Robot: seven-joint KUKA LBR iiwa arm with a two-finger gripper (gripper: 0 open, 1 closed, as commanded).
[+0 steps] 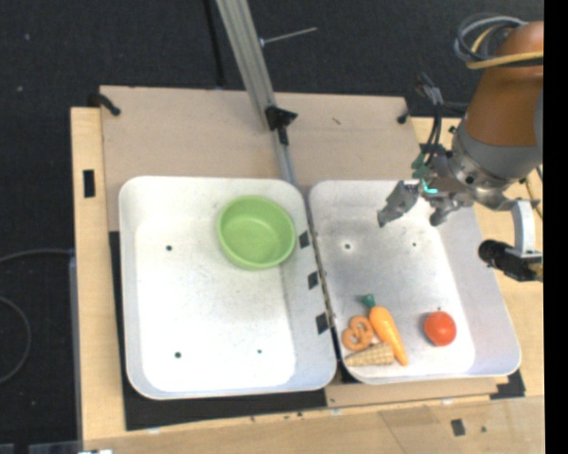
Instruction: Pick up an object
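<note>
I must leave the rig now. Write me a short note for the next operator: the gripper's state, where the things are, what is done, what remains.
Gripper: open, holding nothing, above the far part of the right bin.
Right bin, near end: carrot, pretzel touching its left side, waffle cone just below them, tomato apart to the right.
Left bin: green bowl in its far right part.
Done: nothing is picked up yet.
Left: move the gripper to one thing, close on it and lift. The tomato stands alone, so it is probably the easiest.

Robot lab: bench, paired white bins.
</note>
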